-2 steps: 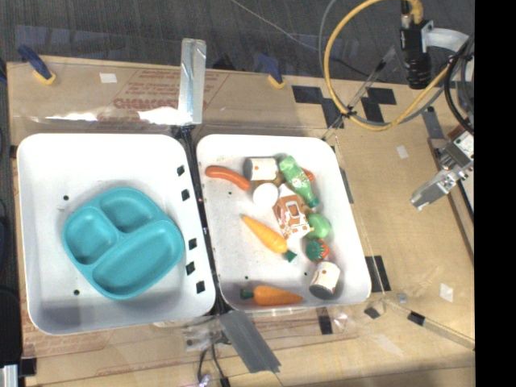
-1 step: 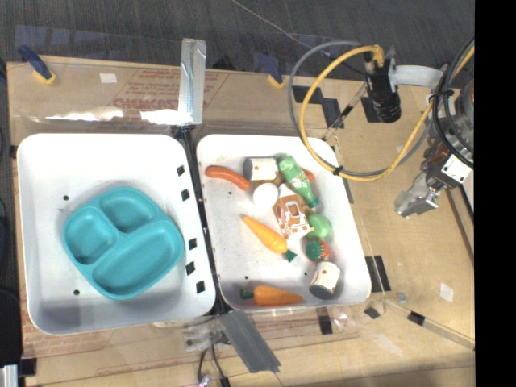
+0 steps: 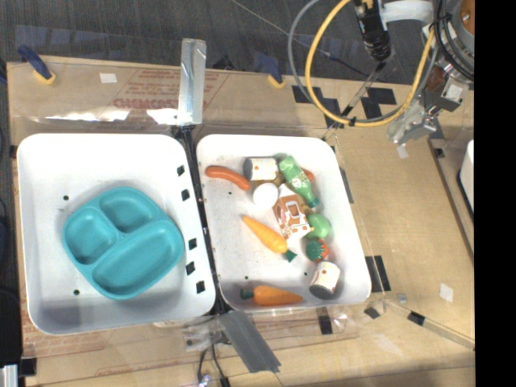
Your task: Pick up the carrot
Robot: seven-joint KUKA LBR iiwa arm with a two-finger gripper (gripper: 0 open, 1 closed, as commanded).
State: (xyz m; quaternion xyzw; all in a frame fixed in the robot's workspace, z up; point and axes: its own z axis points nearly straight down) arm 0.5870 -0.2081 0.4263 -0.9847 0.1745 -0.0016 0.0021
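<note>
- You have no legible writing on any item
- Your right bin (image 3: 348,216) holds toy food; carrot (image 3: 266,234) lies at its centre
- Left bin (image 3: 32,216) holds a teal divided plate (image 3: 121,240)
- Gripper state: cannot tell

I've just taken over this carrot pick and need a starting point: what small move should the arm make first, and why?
Probably swing the gripper left over the right bin, toward the carrot lying diagonally at its centre. The gripper hangs outside the bin, beyond its upper right corner, and this carrot has bare floor on its left.
</note>
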